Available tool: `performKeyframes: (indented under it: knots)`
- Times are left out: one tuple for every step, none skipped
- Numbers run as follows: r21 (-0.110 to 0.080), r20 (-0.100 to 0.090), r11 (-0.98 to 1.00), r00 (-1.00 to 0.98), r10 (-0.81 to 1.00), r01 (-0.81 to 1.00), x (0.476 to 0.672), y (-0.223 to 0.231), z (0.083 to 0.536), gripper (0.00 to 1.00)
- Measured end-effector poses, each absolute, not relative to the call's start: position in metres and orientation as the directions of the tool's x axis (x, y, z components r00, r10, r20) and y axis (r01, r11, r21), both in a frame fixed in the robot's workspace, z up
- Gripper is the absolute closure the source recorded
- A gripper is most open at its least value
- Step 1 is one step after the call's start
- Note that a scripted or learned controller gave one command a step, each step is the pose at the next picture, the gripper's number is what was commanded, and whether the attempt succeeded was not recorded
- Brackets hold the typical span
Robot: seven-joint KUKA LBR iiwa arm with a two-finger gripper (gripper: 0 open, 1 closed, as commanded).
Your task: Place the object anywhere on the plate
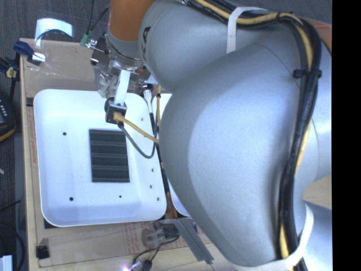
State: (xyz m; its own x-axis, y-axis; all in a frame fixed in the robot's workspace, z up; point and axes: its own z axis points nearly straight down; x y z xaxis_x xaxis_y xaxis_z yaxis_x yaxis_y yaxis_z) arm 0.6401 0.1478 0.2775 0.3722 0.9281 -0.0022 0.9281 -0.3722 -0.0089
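A dark grey ribbed rectangular plate lies flat in the middle of the left white bin. My gripper hangs over the far edge of that bin, above and just beyond the plate's far end. The orange wrist band sits right behind it. I cannot make out anything held at the gripper. The big grey arm covers nearly all of the right bin, so whatever lies there is hidden.
The left bin has bare white floor all around the plate. A sliver of the right bin shows beside the arm. Clamps and cables sit on the bench's left edge, and a metal bracket lies at the front.
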Motion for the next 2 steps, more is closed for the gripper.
performKeyframes:
  knots:
    - [-0.008, -0.007, -0.63, 0.63, 0.777, 0.777, 0.654, 0.118, 0.149, 1.0]
    - [-0.001, -0.004, -0.785, 0.785, 0.619, 0.619, 0.65, 0.215, 0.09, 1.0]
